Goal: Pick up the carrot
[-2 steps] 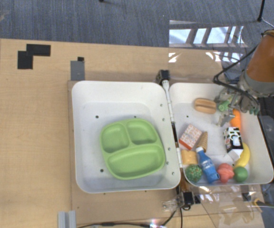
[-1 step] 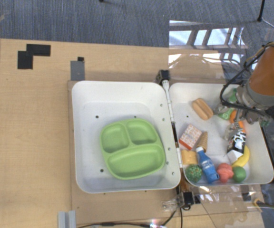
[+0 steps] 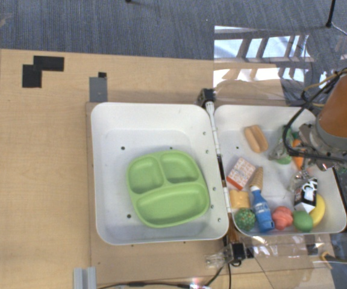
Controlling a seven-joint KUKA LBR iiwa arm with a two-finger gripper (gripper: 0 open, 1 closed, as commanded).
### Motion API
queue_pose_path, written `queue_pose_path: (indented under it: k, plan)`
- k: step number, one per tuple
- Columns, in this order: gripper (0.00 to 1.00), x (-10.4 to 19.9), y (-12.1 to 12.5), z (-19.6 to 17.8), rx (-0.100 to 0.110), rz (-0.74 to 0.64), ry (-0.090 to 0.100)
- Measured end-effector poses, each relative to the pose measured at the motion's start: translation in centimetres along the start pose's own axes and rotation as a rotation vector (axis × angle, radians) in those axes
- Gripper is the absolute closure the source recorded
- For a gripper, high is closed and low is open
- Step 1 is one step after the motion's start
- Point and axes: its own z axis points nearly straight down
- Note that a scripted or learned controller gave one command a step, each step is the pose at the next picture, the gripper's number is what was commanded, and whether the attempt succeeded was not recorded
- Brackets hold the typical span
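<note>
From my seat I see the wooden bench (image 3: 41, 179) carrying two shallow white bins side by side. The left bin (image 3: 110, 161) holds a green divided plate (image 3: 168, 187), lying flat a little below its centre with its three compartments facing up. The right bin (image 3: 270, 116) has the clutter in it, and the arm (image 3: 342, 110) reaches over its right side, the orange band broad at the frame's edge with grey wrist hardware and black cables beneath it. The gripper (image 3: 298, 151) sits low over the upper right part of that bin, but I cannot make out its working end against the wrist parts and the items under it, so I cannot tell what, if anything, it has hold of. The carrot (image 3: 298, 160) shows as a small orange piece with a bit of green just beside it, right at the gripper, partly hidden. Further left lies a tan bread roll (image 3: 256, 138). Along the bin's lower edge I see a yellow banana (image 3: 319, 211) at the right corner, a blue bottle (image 3: 261, 206) with a white cap, a patterned box (image 3: 241, 172), a green netted ball (image 3: 244, 219), a red-orange fruit (image 3: 282, 217) and a green fruit (image 3: 303, 221), packed close together.
</note>
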Motion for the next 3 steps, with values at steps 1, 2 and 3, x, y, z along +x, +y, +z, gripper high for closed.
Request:
queue_pose_path:
  k: [1,2,3]
  plan:
    - [1.00,-0.4,-0.1,-1.4,0.008,-0.005,-0.010]
    - [0.00,-0.4,-0.1,-1.4,0.007,-0.005,-0.009]
    - [1.00,-0.8,-0.2,-2.7,0.014,-0.008,-0.019]
